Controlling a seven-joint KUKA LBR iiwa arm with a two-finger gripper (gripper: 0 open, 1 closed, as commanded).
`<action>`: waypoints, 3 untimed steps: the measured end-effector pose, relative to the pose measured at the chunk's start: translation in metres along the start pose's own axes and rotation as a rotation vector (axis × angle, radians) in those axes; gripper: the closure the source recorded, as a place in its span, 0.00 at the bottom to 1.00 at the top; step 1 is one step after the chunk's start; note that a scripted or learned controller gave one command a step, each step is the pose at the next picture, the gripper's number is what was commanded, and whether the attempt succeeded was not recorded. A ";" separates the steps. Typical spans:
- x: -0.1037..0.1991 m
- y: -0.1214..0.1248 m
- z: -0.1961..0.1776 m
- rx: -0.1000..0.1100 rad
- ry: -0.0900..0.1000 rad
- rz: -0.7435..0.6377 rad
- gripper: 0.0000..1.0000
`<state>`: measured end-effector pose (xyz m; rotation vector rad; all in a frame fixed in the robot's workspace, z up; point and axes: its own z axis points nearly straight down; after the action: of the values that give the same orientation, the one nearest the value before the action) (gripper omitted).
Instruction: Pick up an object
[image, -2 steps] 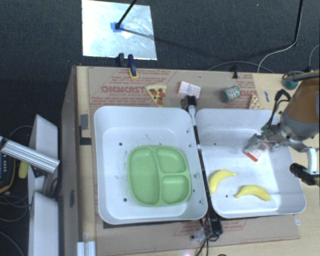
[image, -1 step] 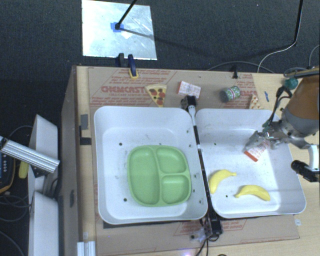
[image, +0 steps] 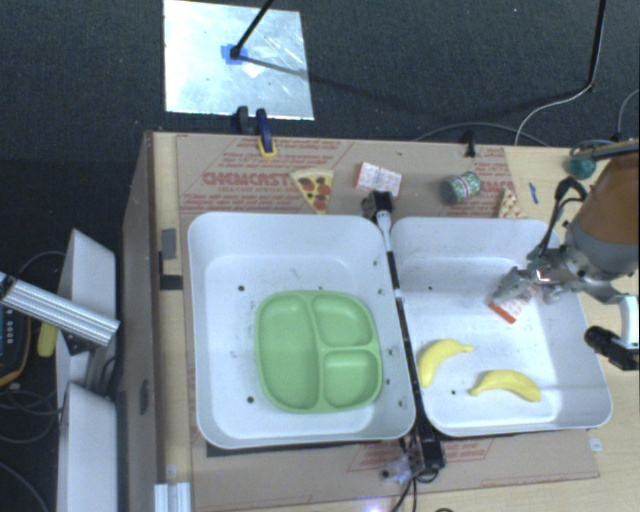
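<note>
Bananas lie in the right bin, two of them on its white floor: the nearer-centre banana curves with its long axis slanting from lower left up to the right, its thin stem end toward the right, while the second banana lies close to level, long axis running left to right, along the bin's front part. They sit near each other but apart. Further back in the same bin, the gripper hangs low at the end of the grey arm, which comes in from the right; a small pale packet with an orange-red edge sits right at the gripper's tip, and whether the jaws are closed on it or merely above it I cannot tell. The left bin holds a green divided plate. Both bins rest on a cardboard-covered bench, where a toy pizza slice, a small printed card and a green-labelled can lie behind them. Dark carpet surrounds the bench, with a shiny silver sheet on the floor beyond.
</note>
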<state>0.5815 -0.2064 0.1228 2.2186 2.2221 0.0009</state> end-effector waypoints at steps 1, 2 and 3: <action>0.000 0.006 0.001 -0.002 0.000 -0.002 0.00; 0.000 0.002 -0.009 -0.002 0.000 0.000 0.00; 0.000 0.004 0.028 0.001 0.000 0.000 0.00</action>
<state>0.5858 -0.2062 0.0944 2.2188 2.2226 0.0002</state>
